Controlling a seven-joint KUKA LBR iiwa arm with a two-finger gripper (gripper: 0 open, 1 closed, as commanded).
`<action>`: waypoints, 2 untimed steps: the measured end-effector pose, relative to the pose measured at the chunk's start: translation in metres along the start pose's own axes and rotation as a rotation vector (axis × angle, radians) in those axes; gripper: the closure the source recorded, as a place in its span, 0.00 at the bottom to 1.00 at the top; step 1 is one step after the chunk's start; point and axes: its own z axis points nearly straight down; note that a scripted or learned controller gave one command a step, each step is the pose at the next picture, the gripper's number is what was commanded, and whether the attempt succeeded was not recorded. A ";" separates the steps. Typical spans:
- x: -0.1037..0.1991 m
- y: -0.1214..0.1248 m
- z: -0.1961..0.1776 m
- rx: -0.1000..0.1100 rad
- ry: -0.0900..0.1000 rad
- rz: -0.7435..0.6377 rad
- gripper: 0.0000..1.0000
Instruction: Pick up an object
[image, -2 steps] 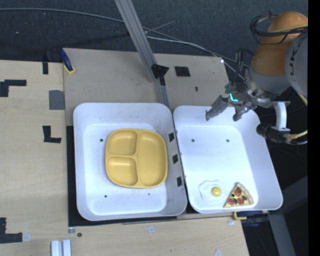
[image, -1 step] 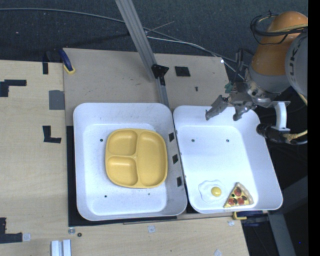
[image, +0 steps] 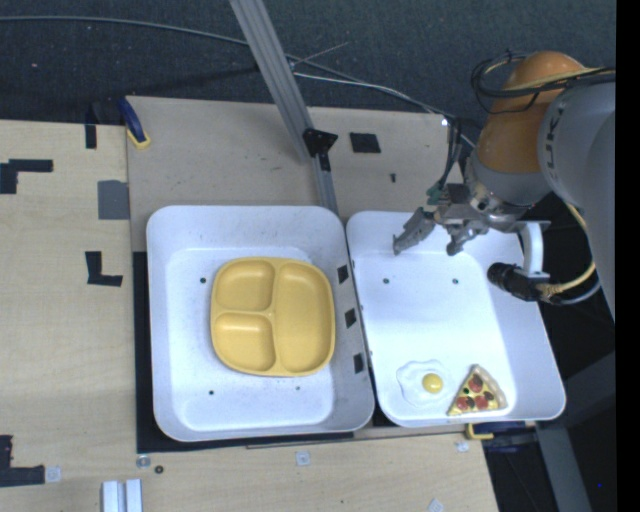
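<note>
I work in a robotics lab: a taped plywood tabletop, two white bins below and left of my gripper, loose cables behind.

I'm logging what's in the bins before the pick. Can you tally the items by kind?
Divided yellow plate, left bin: 1
Toy fried egg, right bin: 1
Toy pizza slice, right bin: 1
Total: 3
The gripper hangs open at the far end of the right bin, holding nothing.
</note>
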 end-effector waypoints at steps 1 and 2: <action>-0.004 -0.001 0.064 0.002 0.000 0.001 0.00; -0.004 0.000 0.111 -0.006 -0.002 0.000 0.00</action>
